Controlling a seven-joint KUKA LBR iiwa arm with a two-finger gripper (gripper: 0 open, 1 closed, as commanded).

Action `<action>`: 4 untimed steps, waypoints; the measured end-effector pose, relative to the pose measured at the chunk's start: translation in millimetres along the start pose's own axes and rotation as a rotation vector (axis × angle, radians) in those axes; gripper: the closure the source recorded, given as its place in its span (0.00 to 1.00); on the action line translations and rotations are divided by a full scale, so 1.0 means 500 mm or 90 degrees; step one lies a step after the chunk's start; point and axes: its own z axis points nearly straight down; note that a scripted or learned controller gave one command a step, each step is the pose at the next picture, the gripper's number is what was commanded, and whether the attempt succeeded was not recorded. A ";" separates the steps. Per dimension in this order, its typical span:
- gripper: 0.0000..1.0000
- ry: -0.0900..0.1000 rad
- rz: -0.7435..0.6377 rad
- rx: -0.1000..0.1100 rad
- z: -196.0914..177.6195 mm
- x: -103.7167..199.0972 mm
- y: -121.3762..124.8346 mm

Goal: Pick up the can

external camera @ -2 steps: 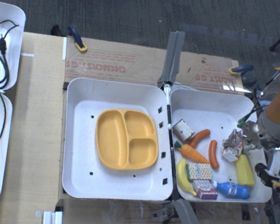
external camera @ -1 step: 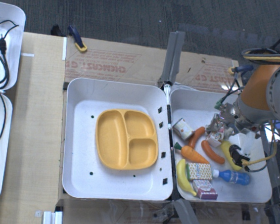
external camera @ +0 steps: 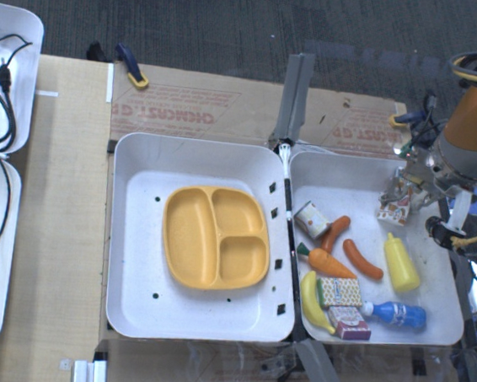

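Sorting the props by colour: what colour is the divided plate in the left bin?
Yellow-orange, plain; the divided plate shows in the camera view.

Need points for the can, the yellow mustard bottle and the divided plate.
can [external camera: 310,218]: camera view, on its side wall, right bin's left part.
yellow mustard bottle [external camera: 402,264]: camera view, mid-body.
divided plate [external camera: 185,227]: camera view, floor of its long left compartment, in the left bin.

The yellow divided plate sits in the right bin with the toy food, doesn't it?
Not quite. The camera view shows the yellow divided plate in the left bin; the toy food, such as the carrot and banana, lies in the right bin.
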 end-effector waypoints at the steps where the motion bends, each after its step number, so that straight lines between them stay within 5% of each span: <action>1: 1.00 0.003 0.048 -0.016 -0.185 0.073 -0.015; 2: 1.00 0.003 0.103 -0.014 -0.142 0.004 0.007; 3: 1.00 0.005 0.189 -0.015 -0.241 0.108 -0.027; 4: 1.00 0.006 0.365 -0.012 -0.127 0.057 -0.068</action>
